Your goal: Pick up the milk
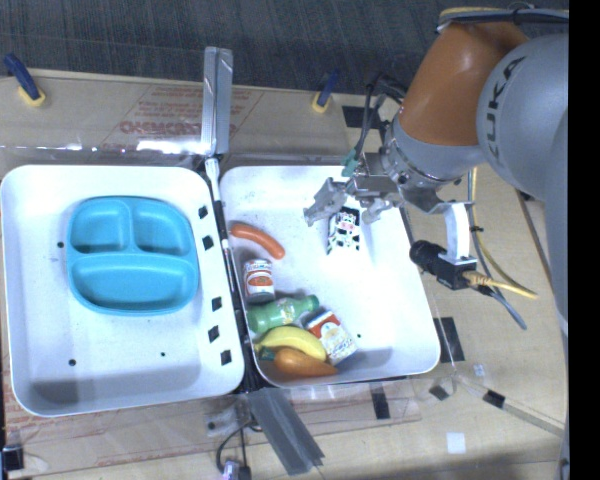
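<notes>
Milk [345, 231]: small cow-print carton, right bin [400, 298], toward 12 o'clock, top hidden by gripper [345, 206]. Fingers spread either side above it; whether they grip it cannot be told. Arm [480, 78] cropped at 2 o'clock.

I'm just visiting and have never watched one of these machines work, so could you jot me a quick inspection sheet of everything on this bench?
Surface: two shallow white bins side by side, left bin and right bin, on a cardboard-covered bench.
Job's things: milk carton with cow spots, in the right bin's upper part, directly under the gripper.
Clutter: in the right bin, hot dog, small can, green bottle, banana, a red-labelled container; in the left bin, blue divided tray.
Grippers: at the carton's top; grasp cannot be judged.
Cables: yellow cable right of the bins.
Surroundings: blue clamps on the bench's far edge, dark floor.
</notes>
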Action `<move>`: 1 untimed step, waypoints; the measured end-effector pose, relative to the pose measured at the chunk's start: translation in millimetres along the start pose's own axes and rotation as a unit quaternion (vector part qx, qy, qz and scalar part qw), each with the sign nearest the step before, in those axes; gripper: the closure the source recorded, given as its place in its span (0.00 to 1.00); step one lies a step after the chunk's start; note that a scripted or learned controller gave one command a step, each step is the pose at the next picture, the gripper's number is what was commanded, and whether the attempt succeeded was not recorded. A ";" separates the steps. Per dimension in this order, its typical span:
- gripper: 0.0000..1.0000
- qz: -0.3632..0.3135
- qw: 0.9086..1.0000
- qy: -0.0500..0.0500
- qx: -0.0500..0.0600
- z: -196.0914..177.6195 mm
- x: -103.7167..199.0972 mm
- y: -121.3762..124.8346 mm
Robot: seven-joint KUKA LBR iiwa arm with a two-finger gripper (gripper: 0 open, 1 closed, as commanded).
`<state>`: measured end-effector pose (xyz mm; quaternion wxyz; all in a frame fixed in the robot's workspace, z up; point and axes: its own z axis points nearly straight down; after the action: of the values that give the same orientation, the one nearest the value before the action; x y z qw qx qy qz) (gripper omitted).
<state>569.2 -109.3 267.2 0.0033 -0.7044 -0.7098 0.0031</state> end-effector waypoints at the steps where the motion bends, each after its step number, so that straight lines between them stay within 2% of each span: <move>1: 0.00 -0.002 1.000 0.000 0.000 92.7 -57.8 16.6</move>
<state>585.4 -167.0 174.3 0.0034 -0.7030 -0.7111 0.0029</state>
